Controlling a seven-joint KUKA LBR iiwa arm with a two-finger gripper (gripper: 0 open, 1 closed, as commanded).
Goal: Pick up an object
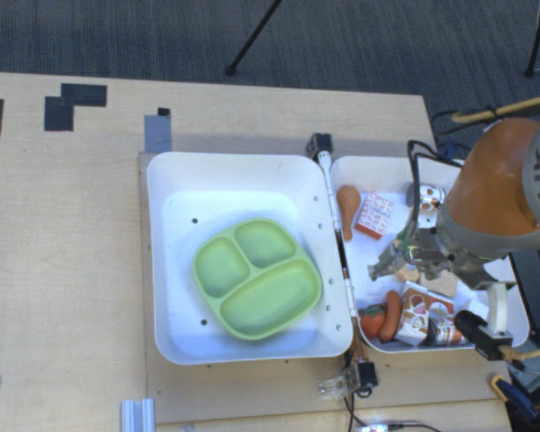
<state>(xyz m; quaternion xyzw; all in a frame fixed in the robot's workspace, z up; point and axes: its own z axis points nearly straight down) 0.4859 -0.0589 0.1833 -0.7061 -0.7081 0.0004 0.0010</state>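
The things to be picked lie in the right-hand bin, and nothing is seen held in the claw (391, 261).

Well to the left of the claw sits the left bin (162, 241), white and shallow. It holds one thing, a pale green plate (256, 277) divided into three compartments: two small ones on the far side and one long one on the near side. The plate lies flat, tilted a little against the bin's edges, well apart from the claw.

The right bin (342, 174) lies under the claw, and the claw hangs over its left-middle part. Just to the claw's left and farther up the view lies an orange, pear-shaped piece (347, 201), narrow end pointing toward the claw. Beside it, just above the claw, is a small red-and-white box (373, 216) lying at a slant. Below the claw and slightly left, in the bin's near corner, sits a small orange piece with a green top (372, 316), touching a red sausage-shaped piece (391, 313) that stands just below the claw. To the claw's lower right lies a red-and-white carton (416, 318), with a dark can (445, 334) against its right side. A tan piece (441, 283) lies just right of the claw, partly under the wrist.

Whether the claw is open or closed cannot be told; its metal parts blend with the clutter beneath.
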